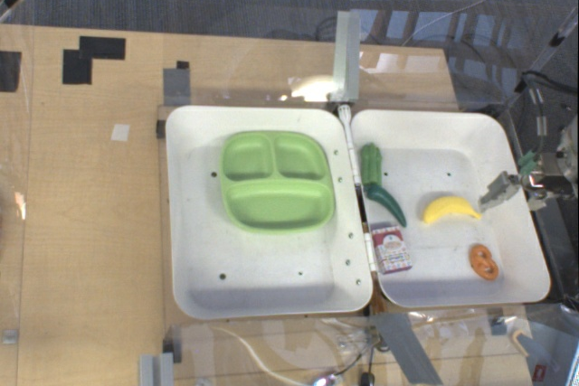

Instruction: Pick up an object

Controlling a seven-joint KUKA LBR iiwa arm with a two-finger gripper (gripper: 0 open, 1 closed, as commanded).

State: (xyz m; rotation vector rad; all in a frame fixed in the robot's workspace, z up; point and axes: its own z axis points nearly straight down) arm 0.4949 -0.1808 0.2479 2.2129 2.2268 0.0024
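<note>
1. Since the arm enters from 3 o'clock, its gripper point(500, 189) sits at the right rim of the right bin point(434, 124), low and slanted toward the banana point(450, 211); whether its fingers are parted or closed cannot be told, and nothing shows between them
2. The banana, the likeliest target by my reading, lies just at 8 o'clock of the gripper, curved side up, with bare floor all round it, so an approach from above looks unobstructed
3. The pretzel point(484, 261) rests at 5 o'clock of the banana, near the bin's right wall; that wall leaves little room on its outer side
4. The pepper point(375, 179) lies along the bin's left wall at 9 o'clock of the banana, its length running with the wall, so closing across it means working tight against the divider point(355, 185)
5. The box point(391, 249) lies flat at 6 o'clock of the pepper, also close to the left wall and near the front edge
6. The tray point(276, 180) sits alone in the middle of the left bin point(194, 221), well apart from the gripper, with open floor on every side
7. The widest free space in the right bin is its top half, from 10 to 2 o'clock, a good lane for lifting clear
</note>
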